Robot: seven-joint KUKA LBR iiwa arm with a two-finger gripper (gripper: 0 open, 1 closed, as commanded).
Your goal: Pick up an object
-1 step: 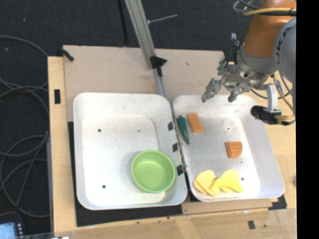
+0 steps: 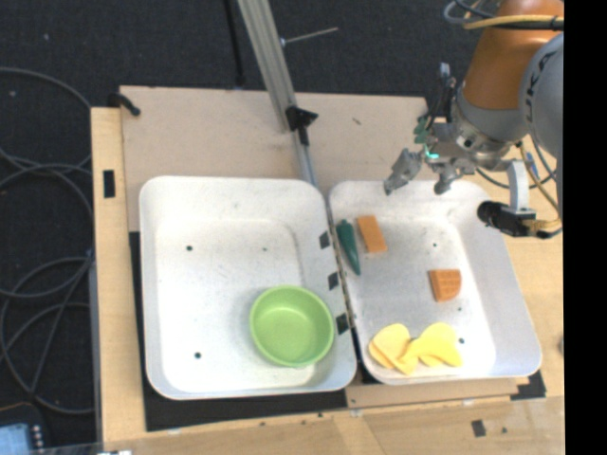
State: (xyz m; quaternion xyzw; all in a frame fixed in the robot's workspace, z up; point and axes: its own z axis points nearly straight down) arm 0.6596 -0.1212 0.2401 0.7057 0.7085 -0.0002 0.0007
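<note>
My gripper point(image 2: 421, 176) hangs over the back edge of the right bin point(image 2: 493, 254), its two grey fingers spread open with nothing between them. In that bin an orange block point(image 2: 371, 234) lies near the left wall beside a dark green piece point(image 2: 348, 245). A second orange block point(image 2: 445, 283) sits mid-bin, well in front of the gripper. Yellow flat pieces point(image 2: 415, 347) lie at the bin's front. A green bowl point(image 2: 291, 325) stands in the front right corner of the left bin point(image 2: 190, 254).
A slanted metal rail point(image 2: 272, 60) runs from the top down to the gap between the bins. Cables lie on the dark floor at the left. The bench's brown board point(image 2: 218, 131) extends behind both bins.
</note>
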